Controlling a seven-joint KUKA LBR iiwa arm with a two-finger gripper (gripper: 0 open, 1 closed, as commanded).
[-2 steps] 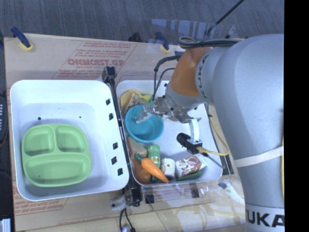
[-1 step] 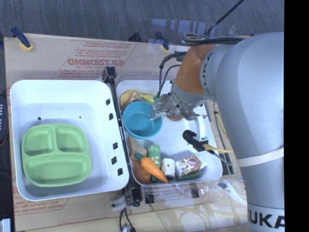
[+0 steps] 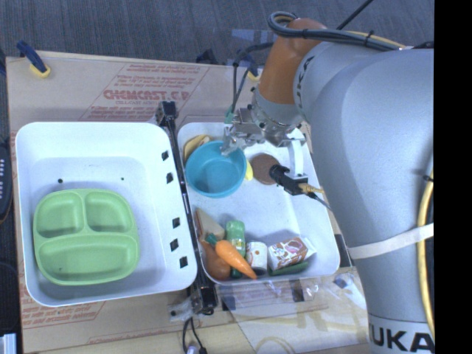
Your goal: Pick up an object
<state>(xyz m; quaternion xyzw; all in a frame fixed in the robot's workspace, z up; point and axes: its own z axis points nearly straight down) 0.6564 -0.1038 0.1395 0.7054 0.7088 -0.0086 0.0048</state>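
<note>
Fingers: fingers (image 3: 237, 135) at blue bowl's far rim; whether spread or pinched, cannot tell.
Arm: grey arm (image 3: 369, 161) covers right bin's (image 3: 310, 216) right side.
Tray: green tray (image 3: 86, 236) in left bin (image 3: 44, 142).
Bowl: blue bowl (image 3: 214, 169), right bin's far-left.
Carrot: carrot (image 3: 233, 257) at near edge.

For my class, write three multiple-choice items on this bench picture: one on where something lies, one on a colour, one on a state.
1. Where is the green divided plate?
A. left bin
B. right bin
C. on the cardboard

2. What colour is the bowl?
A. red
B. blue
C. white

3. How does the bowl stand?
A. upside down
B. on its side
C. upright, mouth up

Answers:
1 A: the plate lies on the floor of the left bin.
2 B: the bowl in the right bin is blue.
3 C: its hollow inside faces the camera, just below the end effector.
</note>
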